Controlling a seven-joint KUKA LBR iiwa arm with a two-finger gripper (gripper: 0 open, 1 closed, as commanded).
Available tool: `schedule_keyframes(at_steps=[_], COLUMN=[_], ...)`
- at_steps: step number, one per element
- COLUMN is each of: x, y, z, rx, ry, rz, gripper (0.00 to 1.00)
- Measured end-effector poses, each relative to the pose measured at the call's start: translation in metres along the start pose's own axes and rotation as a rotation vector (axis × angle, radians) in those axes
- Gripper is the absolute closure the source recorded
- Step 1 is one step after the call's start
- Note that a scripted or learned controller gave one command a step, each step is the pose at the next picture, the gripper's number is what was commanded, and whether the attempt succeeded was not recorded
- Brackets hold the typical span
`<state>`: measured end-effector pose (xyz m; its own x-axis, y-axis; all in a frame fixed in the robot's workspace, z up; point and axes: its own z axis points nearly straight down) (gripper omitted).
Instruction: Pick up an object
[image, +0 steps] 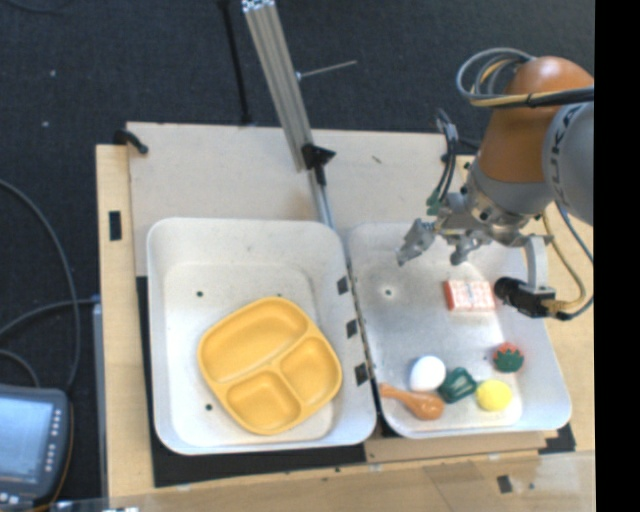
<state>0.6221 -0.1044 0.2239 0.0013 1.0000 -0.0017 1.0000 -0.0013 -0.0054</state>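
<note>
The grey arm (540, 120) with the orange band is reaching in from the upper right of the frame. Its hand (437, 247) is hanging over the upper part of the right bin (400, 330), with the two fingers spread apart and nothing between them. One finger (412, 243) is pointing toward the lower left, the other (463, 250) is just right of it.

The things to pick are all lying in the right bin. A small pink and white box (469, 295) is sitting just below and right of the hand, apart from the fingers. Along the lower edge of this bin several small things are lying close together: a white ball (427, 373), an orange spoon-like piece (413, 400) just below it, a dark green piece (458, 385) to the right of the ball, and a yellow ball (493, 395) further right. A small red and green piece (508, 358) is resting near the right edge, above the yellow ball.

The left bin (190, 260) is holding a yellow plate with three sections (268, 364), lying in its lower middle part. Both bins are standing side by side on the pale tabletop (220, 170). A metal rail (285, 90) is running from the top of the frame down to the gap between the bins.
</note>
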Motion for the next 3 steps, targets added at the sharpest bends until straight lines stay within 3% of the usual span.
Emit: schedule_keyframes(at_steps=[2,3], x=[0.002,0.001], y=[-0.007,-0.005], z=[0.108,0.094], rx=[-0.001,-0.007], ry=[0.0,0.002], rz=[0.004,0.01], gripper=[0.0,1.0])
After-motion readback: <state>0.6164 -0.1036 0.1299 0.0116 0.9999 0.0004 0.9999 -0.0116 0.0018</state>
